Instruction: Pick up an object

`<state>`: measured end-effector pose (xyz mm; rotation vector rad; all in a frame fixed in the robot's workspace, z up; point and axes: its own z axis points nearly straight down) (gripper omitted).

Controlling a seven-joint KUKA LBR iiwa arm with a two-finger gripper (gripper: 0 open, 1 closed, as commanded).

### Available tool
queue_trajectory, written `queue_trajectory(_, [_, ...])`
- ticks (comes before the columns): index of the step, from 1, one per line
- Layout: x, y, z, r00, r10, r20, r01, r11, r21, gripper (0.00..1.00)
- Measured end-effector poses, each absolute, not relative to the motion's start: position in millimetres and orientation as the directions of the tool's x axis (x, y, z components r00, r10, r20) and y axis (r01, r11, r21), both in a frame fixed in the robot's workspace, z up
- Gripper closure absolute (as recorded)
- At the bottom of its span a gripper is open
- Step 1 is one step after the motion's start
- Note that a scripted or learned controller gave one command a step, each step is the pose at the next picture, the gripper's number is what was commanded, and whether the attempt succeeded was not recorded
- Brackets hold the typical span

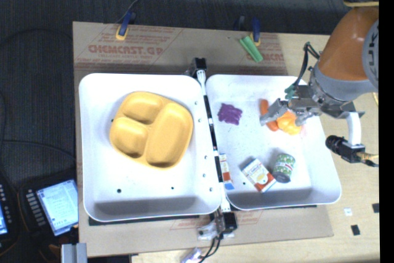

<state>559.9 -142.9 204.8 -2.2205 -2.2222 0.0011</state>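
Here, red "CHEMCAST GP" lettering [126,50] crosses the brown cardboard sheet [178,46] at upper left. At right, the two-finger gripper [284,115] hangs over small orange objects [287,124] in the right white bin [326,175]; whether its fingers grasp them, I cannot tell.

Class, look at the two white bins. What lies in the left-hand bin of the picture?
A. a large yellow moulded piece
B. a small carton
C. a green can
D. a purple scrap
A: the large yellow moulded piece lies alone in the left bin.

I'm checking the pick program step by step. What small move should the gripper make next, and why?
Probably a short lift straight up. The gripper sits low in the right bin, right at the orange object; whether it holds it is unclear, and a small lift would show that without disturbing the can or carton.
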Motion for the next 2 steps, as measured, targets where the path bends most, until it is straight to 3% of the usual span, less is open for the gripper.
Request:
queue_trajectory(1, [531.6, -131.3, 88.2, -0.001, 1.000, -0.001, 1.000, 0.001, 0.006, 0.00])
queue_trajectory(2, [533.5, -132.3, 99.8, 0.001, 1.000, -0.003, 1.000, -0.001, 0.011, 1.00])
